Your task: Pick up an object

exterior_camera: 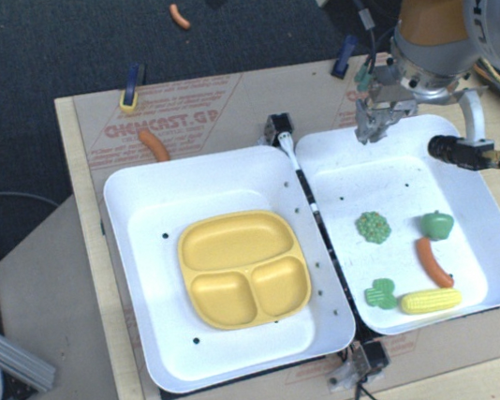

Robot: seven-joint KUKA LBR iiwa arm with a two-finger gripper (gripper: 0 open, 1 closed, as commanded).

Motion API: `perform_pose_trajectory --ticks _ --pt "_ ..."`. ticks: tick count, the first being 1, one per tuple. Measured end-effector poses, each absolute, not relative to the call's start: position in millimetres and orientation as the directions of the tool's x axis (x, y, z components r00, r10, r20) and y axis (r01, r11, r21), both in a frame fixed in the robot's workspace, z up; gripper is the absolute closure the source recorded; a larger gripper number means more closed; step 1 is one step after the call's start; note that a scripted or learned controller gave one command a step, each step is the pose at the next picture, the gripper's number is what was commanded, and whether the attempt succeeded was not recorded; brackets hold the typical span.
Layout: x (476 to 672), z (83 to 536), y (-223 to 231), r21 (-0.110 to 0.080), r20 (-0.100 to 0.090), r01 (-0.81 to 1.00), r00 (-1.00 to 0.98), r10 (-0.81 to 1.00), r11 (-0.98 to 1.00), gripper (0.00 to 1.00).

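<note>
Red letters on the brown board [169,113] read "CHEMCAST GP", with a little orange sausage [154,145] lying on it at about 11 o'clock from the yellow tray [243,269] in the left bin [137,261]. In the right bin [480,213] sit a green broccoli [373,227], a green pepper [438,225], a red sausage [433,262], a small green toy [380,293] and a yellow corn [429,301]. The gripper [378,125] hangs at 12 o'clock over that bin's top edge, holding nothing, and I cannot tell how its grabbing end is set.

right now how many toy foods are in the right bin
5: broccoli mid-bin, green pepper to its right, sausage below the pepper, small green piece and corn by the near edge.
</note>
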State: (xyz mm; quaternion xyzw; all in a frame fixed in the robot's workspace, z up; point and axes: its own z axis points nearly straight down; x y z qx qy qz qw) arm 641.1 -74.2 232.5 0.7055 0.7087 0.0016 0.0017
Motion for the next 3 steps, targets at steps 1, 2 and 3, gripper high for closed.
perform_pose_trajectory --ticks 1,2,3 --pt "632.5 234 -60 -0.002 0.001 1.000 -0.002 1.000 0.002 1.00" --pt "628.7 217 -60 -0.004 0.000 1.000 0.000 1.000 0.000 1.00" --pt "647.2 223 -56 0.005 -0.001 1.000 -0.001 1.000 0.001 1.00"
